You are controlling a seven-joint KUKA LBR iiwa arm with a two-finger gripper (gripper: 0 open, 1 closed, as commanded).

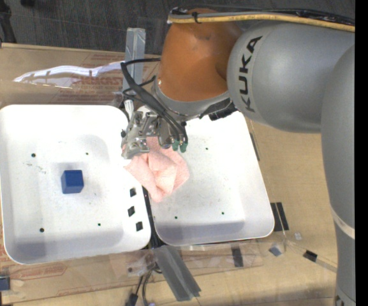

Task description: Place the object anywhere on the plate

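On the grey arm (286, 75), "KUKA" lettering, hand (147, 136) above pink cloth (160, 171), finger state unclear, blue cube (73, 181) in left bin (18, 139).

A tan cardboard-covered surface (298, 190) is seen from above. Beyond its far edge, dark grey carpeted floor (75, 11) is shown. Strips of grey tape (177, 276) are stuck along the near edge.
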